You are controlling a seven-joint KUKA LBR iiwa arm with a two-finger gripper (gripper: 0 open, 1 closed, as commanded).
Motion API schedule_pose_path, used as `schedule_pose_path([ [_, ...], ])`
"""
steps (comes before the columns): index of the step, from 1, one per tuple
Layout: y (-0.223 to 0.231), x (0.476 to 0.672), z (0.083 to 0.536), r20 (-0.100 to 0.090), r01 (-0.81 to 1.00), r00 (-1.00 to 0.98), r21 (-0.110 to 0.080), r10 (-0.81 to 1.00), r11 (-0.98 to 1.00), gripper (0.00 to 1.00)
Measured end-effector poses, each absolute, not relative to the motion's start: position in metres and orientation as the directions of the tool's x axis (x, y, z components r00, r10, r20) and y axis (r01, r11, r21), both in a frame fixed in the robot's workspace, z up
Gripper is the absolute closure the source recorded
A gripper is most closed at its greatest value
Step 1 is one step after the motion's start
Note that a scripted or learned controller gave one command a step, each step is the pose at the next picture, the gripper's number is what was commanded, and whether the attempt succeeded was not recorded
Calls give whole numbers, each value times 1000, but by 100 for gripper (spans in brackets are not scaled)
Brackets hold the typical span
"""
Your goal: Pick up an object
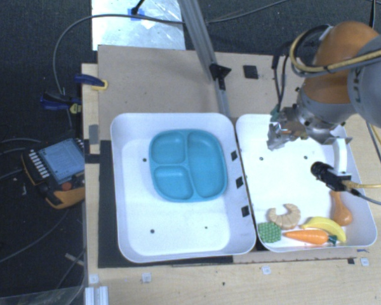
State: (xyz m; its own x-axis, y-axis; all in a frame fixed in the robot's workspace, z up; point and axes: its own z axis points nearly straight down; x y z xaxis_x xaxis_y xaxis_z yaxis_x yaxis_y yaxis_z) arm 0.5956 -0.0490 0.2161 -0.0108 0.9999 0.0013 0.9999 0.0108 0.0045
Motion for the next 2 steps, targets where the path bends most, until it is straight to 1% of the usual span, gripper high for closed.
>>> schedule_pose_path([
  [2, 48, 627, 205, 1, 1000, -10, 3, 1000, 10, 100],
])
